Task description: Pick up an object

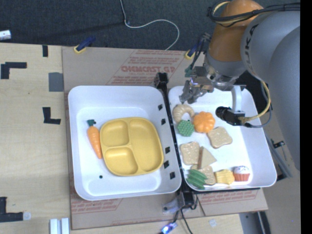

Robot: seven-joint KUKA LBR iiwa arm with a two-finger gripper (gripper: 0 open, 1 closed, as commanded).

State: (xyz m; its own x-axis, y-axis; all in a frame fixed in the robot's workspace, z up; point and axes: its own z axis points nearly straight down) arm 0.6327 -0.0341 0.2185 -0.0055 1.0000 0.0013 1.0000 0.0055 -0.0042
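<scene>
Camera view: the gripper (189, 95) hangs over the far left corner of the right bin (258, 177), just above the croissant (182, 112); whether it is spread or closed cannot be told. Beside the croissant lie an orange pumpkin (204, 122) and a green piece (185, 128).
</scene>
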